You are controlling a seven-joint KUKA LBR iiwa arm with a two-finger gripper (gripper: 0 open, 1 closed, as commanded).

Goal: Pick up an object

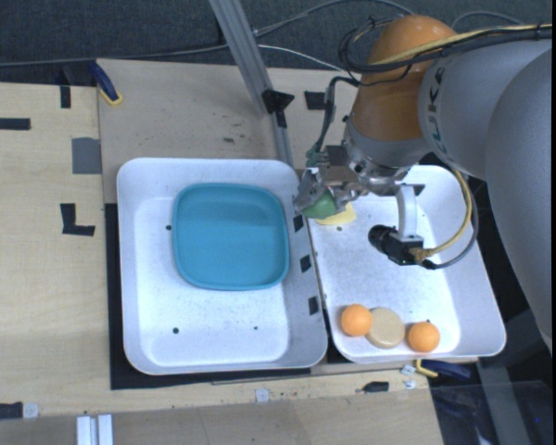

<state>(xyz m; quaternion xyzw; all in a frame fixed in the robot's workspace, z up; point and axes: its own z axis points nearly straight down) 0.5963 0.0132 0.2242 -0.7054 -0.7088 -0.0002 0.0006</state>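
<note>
In the camera view, the gripper point(317, 193) sat low over a yellow-green object point(335, 213) at the right bin's point(463, 286) upper left corner; its grip could not be told. Two orange balls point(356, 320) flanked a beige disc point(385, 327) nearby. A blue plate point(230, 236) lay in the left bin point(148, 248) on the bench point(37, 276).

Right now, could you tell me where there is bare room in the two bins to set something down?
In the right bin, the middle floor is bare, between the tool at the top-left corner and the row of two orange balls and a beige disc along the front edge. In the left bin, the blue plate fills the middle; a bare strip runs along the front.
</note>
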